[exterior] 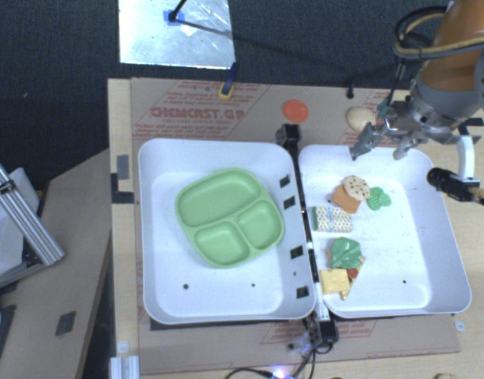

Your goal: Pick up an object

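Several small toy pieces in the right bin; gripper apart and holding nothing

Several small pieces are seen lying in the right bin [431, 275], clustered toward its left half. A cookie-topped piece [350, 193] lies uppermost in the group, with a small green leafy piece [378, 200] just beside it on the right. A patterned block [333, 219] lies below these, close to the divider between the bins. Lower down, a larger green leaf piece [346, 252] is seen touching a yellow wedge [335, 281], with a small red bit between them.

All are judged to be light toy food pieces, probably hard plastic or rubber, smooth and liable to slide on the bin floor. The cookie-topped piece is judged the best candidate: it stands slightly proud and could be taken across its narrow sides. The leaf and wedge touch and would likely be disturbed together.

The gripper [381, 140] hangs over the far rim of the right bin, fingers apart, nothing between them, well apart from the pieces.

The left bin [159, 290] bears a green divided tray [228, 216]. An orange disc [295, 110] and a pale rounded object [358, 118] lie on the board beyond the bins. Nothing is seen obstructing a descent, though the bin's near wall and the divider limit side approach to the patterned block.
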Available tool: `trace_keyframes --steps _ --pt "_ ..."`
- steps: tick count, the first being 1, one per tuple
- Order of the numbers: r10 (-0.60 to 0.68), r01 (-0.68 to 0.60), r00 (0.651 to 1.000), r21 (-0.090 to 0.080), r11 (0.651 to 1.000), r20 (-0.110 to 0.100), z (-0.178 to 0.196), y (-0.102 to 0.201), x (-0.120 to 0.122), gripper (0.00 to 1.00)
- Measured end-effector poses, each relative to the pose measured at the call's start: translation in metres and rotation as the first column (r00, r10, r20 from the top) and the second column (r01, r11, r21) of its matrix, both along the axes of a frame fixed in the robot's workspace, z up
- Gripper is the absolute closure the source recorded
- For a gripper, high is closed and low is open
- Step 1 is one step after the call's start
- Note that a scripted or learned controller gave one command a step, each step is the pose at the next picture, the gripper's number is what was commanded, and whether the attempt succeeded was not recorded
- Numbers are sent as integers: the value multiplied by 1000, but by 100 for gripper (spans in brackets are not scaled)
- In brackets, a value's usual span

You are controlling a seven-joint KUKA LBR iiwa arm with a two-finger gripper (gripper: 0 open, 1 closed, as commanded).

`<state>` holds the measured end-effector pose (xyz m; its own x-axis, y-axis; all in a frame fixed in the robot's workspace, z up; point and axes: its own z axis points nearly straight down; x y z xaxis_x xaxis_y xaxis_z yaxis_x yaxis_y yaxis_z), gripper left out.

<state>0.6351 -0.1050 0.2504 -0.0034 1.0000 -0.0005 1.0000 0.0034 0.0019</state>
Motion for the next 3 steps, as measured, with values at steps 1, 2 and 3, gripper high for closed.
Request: trace_keyframes --steps 1,2,3 --pt "-2 2 1000 0 1000 -3 -44 -6 0 0" --pt "1 -1 1000 1 1000 -3 -92 3 -3 0" --pt "-2 2 1000 1 1000 -4 -136 0 -7 0"
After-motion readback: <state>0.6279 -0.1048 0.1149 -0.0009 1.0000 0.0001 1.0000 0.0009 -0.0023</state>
